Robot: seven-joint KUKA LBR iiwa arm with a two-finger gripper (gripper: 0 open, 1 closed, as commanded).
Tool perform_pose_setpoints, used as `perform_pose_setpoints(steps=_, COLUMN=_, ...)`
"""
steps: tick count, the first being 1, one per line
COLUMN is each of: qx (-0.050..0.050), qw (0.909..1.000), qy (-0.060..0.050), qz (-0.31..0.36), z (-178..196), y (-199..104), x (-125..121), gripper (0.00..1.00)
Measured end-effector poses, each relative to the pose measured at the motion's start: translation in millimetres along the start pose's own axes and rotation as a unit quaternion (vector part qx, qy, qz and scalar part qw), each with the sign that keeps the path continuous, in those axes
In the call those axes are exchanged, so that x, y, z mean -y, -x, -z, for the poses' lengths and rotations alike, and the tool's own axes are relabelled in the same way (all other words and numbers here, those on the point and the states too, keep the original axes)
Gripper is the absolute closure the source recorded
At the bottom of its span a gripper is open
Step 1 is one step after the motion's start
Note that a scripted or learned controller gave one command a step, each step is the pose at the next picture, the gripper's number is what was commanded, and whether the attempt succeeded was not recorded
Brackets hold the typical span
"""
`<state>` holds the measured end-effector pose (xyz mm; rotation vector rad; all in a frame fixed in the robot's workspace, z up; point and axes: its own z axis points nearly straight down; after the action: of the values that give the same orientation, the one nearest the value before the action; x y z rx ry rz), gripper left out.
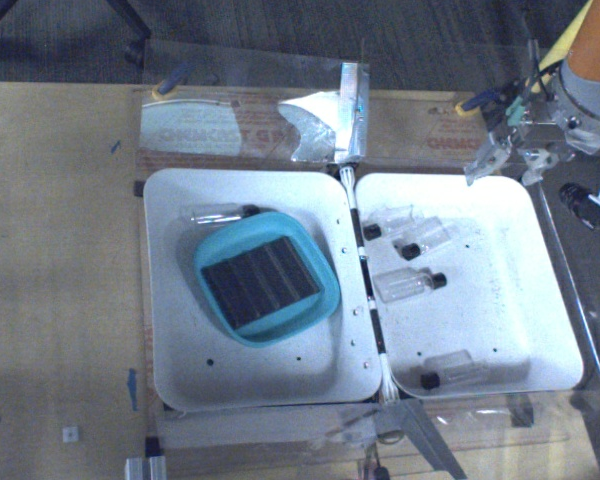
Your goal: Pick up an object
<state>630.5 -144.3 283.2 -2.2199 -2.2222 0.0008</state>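
a robot arm's gripper [500, 153] hangs at the far right corner of the right bin [500, 308], just over its rim. whether its fingers are parted or closed cannot be told; nothing is seen between them.

the right bin serves as landmark. inside it lie four small clear vials with black caps, any of which could be the thing to pick up: two vials [405, 233] close together near its far left side, one vial [410, 284] just nearer along the left side, and a last vial [450, 370] against its near wall. all sit well apart from the gripper.

risks, as a judgement: the vials are round, clear and lying flat, so closing fingers could roll one aside or slip off it. the two touching vials may be nudged together. the vial at the near wall leaves little room for a finger beside the rim.

to the left of the right bin, touching it, sits the left bin [170, 298]. it holds a teal tray [315, 298] with a dark ribbed insert [260, 283], and another clear vial [220, 213] partly tucked behind the tray.

both bins rest on a tan bench [50, 268]. beyond the bins, a clear plastic sheet [250, 118] stands over cardboard. dark carpeted floor [280, 8] lies beyond that.
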Motion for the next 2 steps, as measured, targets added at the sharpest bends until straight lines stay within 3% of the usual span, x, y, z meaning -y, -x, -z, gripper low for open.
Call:
perform_pose_setpoints(steps=1, qx=0.0, qw=0.9908, qy=0.0, qz=0.135, z=-154, y=-27, x=30, gripper=0.0)
perform_pose_setpoints(steps=2, qx=0.0, qw=0.9922, qy=0.005, qz=0.124, z=-194, y=-23, x=44, gripper=0.0)
